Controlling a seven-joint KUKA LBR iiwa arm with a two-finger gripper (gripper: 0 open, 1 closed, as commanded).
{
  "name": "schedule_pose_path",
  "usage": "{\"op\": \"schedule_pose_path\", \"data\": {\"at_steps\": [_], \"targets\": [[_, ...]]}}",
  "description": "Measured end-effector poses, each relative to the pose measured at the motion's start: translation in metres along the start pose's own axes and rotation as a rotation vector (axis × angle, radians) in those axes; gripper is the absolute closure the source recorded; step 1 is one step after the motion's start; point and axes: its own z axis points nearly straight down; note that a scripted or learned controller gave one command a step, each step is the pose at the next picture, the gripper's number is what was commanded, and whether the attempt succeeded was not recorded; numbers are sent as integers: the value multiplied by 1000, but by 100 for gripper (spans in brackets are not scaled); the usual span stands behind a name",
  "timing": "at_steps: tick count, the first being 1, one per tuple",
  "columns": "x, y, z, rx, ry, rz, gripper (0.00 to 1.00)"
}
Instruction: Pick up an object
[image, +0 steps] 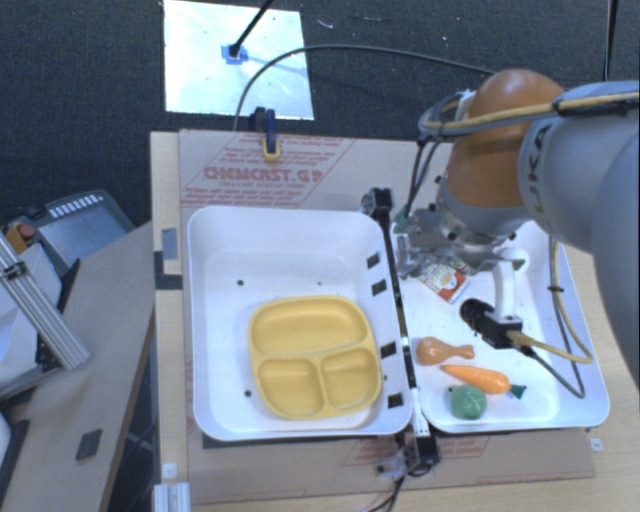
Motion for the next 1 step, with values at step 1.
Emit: {"op": "schedule_pose_path", "data": {"at_steps": [1], "targets": [[48,24,11,0,-2,2,100]]}}
